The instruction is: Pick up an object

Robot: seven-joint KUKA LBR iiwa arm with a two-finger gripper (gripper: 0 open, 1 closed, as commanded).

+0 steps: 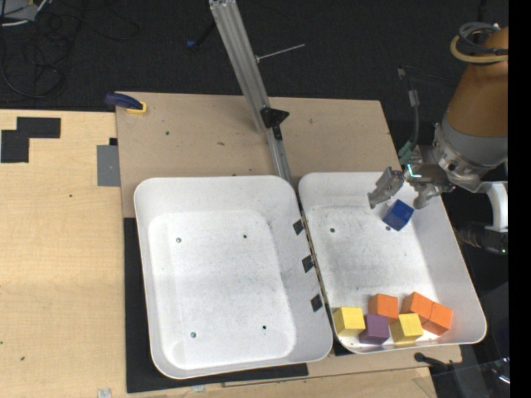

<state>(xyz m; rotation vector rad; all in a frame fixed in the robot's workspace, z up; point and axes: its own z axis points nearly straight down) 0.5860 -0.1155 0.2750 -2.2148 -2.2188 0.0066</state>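
At the frame's right, the pincer hangs spread above the right bin, a blue cube just beneath, seemingly not gripped.

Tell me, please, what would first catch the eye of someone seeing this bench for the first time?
Most likely the blue cube in the upper part of the right bin, just below the arm's pincer, whose fingers straddle it from above. Next would be the cluster of yellow, orange and purple blocks packed along that bin's near edge.
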